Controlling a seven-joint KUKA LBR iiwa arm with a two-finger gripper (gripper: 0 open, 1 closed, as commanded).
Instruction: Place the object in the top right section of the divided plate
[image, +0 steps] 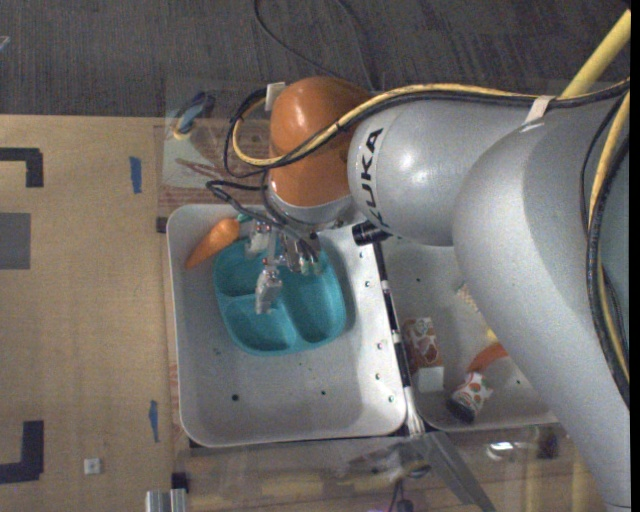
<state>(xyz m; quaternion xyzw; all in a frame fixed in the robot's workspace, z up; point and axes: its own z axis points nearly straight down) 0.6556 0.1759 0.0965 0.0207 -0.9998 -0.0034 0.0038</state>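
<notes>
The orange carrot-like object (213, 241) is lying in the left bin (300, 410), just off the teal divided plate (283, 300) at its upper-left corner, its long axis slanting down-left to up-right. The claw (268, 290) is hanging over the plate's middle, so the object is sitting up-left of it; whether the claw is wide or narrow I cannot tell.
</notes>
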